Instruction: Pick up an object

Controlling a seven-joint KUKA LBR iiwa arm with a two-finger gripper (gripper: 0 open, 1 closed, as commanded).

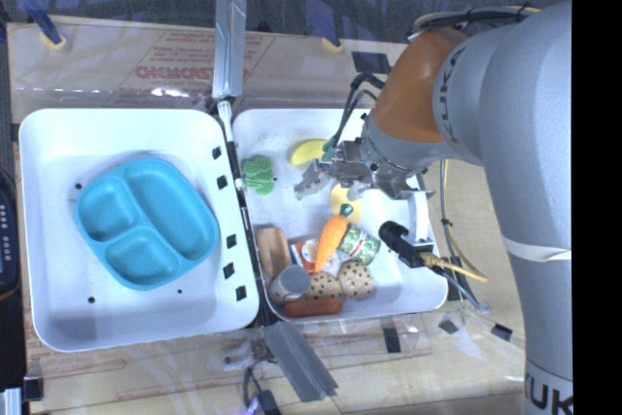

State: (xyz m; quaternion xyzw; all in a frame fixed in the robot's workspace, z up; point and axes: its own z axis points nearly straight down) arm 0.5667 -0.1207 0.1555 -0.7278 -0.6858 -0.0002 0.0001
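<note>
Over the right bin [255, 126], the gripper [321, 176] hangs beside the banana [308, 152]; I cannot tell its spread, and the wrist hides whatever lies beneath it.

Two white bins on the desk, the left bin [58, 306] and the right bin [272, 126]. One blue tray [146, 221] in the left, three compartments to it. Over to the right bin: one green toy [259, 174], one banana [308, 152], one carrot [330, 241], one yellow piece [342, 205] just above it. Two cookies [356, 280] side by side, one sausage [311, 308] along the front wall, one grey cup [288, 284], one brown block [271, 251]. One green-and-white packet [360, 246] too. One arm [505, 102] in the picture.
</note>
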